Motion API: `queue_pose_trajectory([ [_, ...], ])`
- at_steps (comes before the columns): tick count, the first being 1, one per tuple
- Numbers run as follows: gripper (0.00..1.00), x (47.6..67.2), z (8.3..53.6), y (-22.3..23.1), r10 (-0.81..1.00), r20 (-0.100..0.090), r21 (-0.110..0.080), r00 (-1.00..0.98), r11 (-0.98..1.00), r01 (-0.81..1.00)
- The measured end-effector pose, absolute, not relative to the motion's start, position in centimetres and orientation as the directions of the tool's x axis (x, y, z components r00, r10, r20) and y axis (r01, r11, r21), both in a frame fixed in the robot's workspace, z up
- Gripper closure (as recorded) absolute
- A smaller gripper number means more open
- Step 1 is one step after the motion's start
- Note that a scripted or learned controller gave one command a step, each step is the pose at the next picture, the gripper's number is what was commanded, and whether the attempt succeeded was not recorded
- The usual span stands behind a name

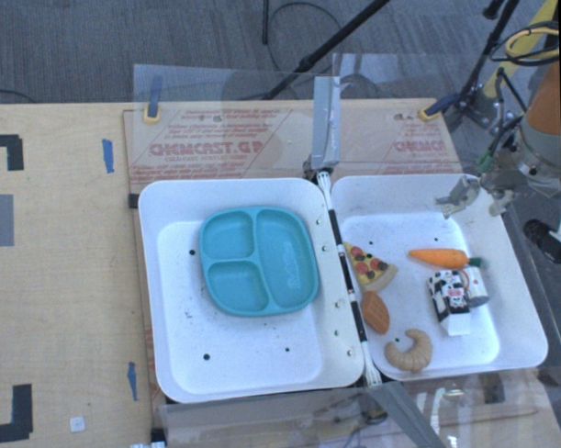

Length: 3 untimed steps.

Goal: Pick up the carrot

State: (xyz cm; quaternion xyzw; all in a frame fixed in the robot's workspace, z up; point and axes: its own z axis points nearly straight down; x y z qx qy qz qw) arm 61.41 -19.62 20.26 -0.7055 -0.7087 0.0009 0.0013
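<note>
The approach is judged to be in hand: the gripper (465, 195) is held over the right bin's (519, 348) far rim, with nothing seen between its spread jaws. The carrot (440, 257) lies just nearer, beside a milk carton (456, 298), so a short descent onto it is called for. The arm is cut off at the right edge, and the fingertips are hard to make out.

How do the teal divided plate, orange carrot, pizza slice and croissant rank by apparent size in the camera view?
1. Teal divided plastic plate, clearly largest.
2. Orange toy carrot with green tip, longest of the rest.
3. Triangular toy pizza slice and curved tan toy croissant: too alike to rank.
</note>
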Motion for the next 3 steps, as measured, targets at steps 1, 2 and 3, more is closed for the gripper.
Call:
queue_pose_trajectory([
  [1,0.00,60.1,9.3,-18.1,0.990,-0.001,0.001,-0.144,0.144,0.990],
  [2,1.00,60.2,10.1,-18.2,0.990,-0.001,0.002,-0.143,0.143,0.990],
  [3,1.00,58.2,18.9,-12.1,0.978,0.000,-0.001,-0.207,0.207,0.978],
])
